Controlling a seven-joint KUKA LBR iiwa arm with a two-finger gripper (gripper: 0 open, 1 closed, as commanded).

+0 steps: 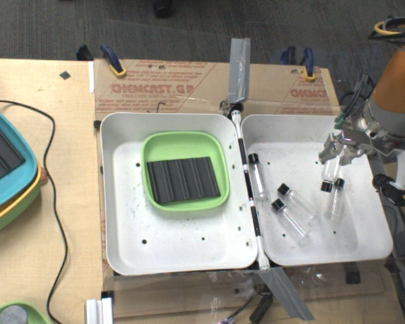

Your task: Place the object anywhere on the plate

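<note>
Gripper (339, 152) hangs open and empty over the vials (333, 193) in the right bin (371, 245). They're clear and round, so one could easily roll away from the fingers before reaching the green plate (219, 147).

Two white bins (121, 181) sit side by side. One green plate (184, 171) lies in the left bin. Four clear vials with black caps (290, 214) lie in the right bin.

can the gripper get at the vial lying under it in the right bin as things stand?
Probably yes. The gripper hangs over the right bin, just above the vial, with nothing between them.
</note>
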